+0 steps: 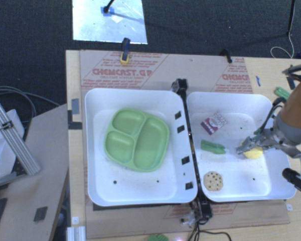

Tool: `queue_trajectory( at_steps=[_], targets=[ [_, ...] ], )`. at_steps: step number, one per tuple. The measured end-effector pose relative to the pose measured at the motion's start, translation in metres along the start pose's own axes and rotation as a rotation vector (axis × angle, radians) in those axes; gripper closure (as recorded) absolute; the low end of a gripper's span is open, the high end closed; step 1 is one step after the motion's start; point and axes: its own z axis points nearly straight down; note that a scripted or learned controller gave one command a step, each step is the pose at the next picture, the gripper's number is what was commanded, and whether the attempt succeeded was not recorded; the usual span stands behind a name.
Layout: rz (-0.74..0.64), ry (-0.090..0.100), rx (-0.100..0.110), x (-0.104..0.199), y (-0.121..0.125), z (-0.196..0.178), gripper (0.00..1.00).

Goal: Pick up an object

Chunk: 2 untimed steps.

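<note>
In the right bin (pixel 231 104) lie a red-and-white packet (pixel 213 123), a green pod-shaped piece (pixel 212 147), a round speckled cookie (pixel 213 181) and a small yellow object (pixel 254 154). My gripper (pixel 246 146) is low in this bin, at its right side, reaching in from the right. Its tip rests right over the yellow object's upper left edge and hides part of it. The green piece lies a short way to the gripper's left. The packet sits up and to the left, the cookie down and to the left.
The left bin (pixel 98 185) holds a green divided plate (pixel 137 139). A black divider with clips (pixel 186 144) runs between the bins. The arm's grey body (pixel 293 127) overhangs the right bin's right wall. A green item (pixel 282 92) lies on the bench beyond that wall.
</note>
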Motion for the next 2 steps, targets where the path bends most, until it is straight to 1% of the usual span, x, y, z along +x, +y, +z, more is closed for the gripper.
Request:
queue_trajectory(
  at_steps=[1, 2],
  targets=[
    [-0.012, 0.003, -0.002, 0.07, 0.086, 0.009, 1.0],
    [-0.012, 0.004, -0.008, 0.154, 0.071, -0.096, 1.0]
  ],
)
